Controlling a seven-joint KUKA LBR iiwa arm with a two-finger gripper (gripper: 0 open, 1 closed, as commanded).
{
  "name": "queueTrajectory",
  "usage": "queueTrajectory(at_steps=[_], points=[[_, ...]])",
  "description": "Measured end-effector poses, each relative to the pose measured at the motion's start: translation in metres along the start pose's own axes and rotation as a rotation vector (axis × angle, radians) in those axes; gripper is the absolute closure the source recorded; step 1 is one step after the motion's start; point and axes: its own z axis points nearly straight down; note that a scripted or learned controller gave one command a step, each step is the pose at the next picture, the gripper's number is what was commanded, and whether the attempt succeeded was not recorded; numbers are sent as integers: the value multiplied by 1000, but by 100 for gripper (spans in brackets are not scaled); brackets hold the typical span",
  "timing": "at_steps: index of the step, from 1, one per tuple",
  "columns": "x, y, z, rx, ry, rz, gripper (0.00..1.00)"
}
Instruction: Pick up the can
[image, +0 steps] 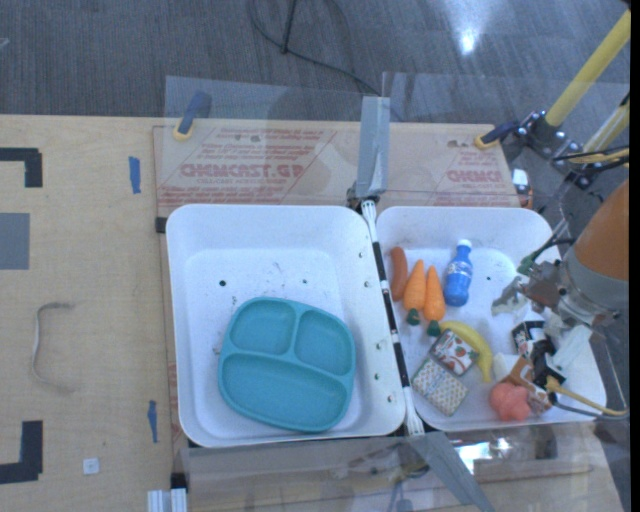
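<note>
on the counter (80, 200), the left bin (200, 230) holds a teal plate (288, 362). the arm's jaws hang over the right bin's (500, 225) right edge, their opening impossible to tell. the can (453, 352) lies near-centre, just left of the banana (475, 345).

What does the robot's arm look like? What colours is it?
The arm is round and grey, with a wide orange band above the wrist. Its end effector is a small, dark and silvery metal piece at the tip.
</note>
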Motion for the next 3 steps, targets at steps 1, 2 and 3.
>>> queueTrajectory(at_steps=[1, 2, 3], points=[[35, -47, -3, 3, -6, 119, 0], [12, 9, -156, 62, -15, 114, 0], [1, -53, -32, 63, -15, 130, 0]])
